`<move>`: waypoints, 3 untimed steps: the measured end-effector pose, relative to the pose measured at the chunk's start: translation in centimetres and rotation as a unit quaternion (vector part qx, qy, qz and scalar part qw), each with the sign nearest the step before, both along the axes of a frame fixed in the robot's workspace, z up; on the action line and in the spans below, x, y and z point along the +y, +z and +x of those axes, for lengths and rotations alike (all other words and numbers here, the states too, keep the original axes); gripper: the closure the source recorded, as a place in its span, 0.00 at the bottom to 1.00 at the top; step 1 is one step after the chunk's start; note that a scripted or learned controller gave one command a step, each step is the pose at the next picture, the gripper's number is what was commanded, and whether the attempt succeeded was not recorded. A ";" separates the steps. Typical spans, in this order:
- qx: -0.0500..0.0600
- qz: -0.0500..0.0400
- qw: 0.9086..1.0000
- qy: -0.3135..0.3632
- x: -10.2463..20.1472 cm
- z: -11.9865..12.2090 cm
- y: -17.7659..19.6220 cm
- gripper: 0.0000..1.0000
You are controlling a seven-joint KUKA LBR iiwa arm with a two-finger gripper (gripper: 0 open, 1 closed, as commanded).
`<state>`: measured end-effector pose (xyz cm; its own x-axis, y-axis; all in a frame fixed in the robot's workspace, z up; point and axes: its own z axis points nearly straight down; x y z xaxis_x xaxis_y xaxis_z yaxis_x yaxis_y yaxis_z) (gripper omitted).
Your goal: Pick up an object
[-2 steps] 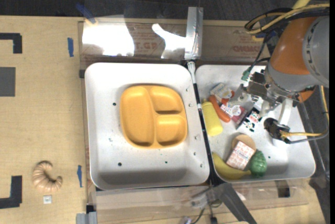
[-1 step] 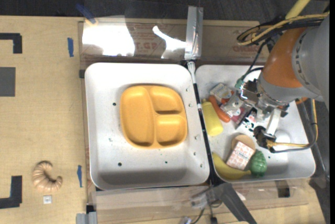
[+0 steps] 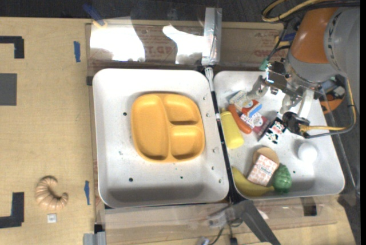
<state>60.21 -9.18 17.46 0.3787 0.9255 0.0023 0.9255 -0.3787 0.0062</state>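
Several small objects [image 3: 251, 115] lie crowded in the right bin [image 3: 320, 172], and the claw [image 3: 275, 95] hangs open and empty just above them, probably to reach one.

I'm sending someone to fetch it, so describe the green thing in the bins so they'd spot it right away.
Look at the right-hand white bin, the one crowded with small items. Go to its near edge, where a banana curves along the rim. The green toy sits just right of it, beside a small red-and-white box; it is the one green, knobbly lump there.
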 end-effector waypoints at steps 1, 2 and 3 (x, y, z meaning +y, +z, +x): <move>-0.006 0.001 0.998 -0.065 -0.6 0.9 -6.2 0.00; -0.023 0.002 0.988 -0.151 -0.2 -3.7 -7.0 0.00; -0.024 0.002 0.982 -0.188 -0.8 -8.8 -7.1 0.00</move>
